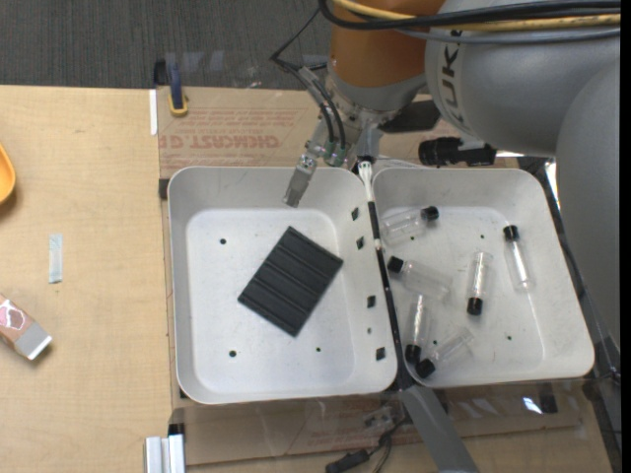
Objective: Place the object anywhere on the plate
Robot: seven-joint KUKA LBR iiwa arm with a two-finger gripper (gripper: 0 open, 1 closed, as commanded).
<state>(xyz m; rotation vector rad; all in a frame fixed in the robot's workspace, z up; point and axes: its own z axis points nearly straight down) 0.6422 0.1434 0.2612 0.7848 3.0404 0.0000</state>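
Observation:
A black ribbed rectangular plate (pixel 291 280) lies flat in the middle of the left bin (pixel 187 294), turned at an angle. Several clear vials with black caps lie scattered in the right bin (pixel 552 264), among them one (pixel 412 221) at the back left, one (pixel 515 254) at the right and one (pixel 476 282) in the middle. My gripper (pixel 314 166) hangs over the back rim of the left bin, near the divide between the bins and up and right of the plate. I see no vial in it.
The arm's large grey and orange body (pixel 473 47) fills the upper right, above the back of the right bin. A wooden benchtop (pixel 79 215) with small loose items lies left of the bins. Black clips (pixel 375 244) run along the shared rim.

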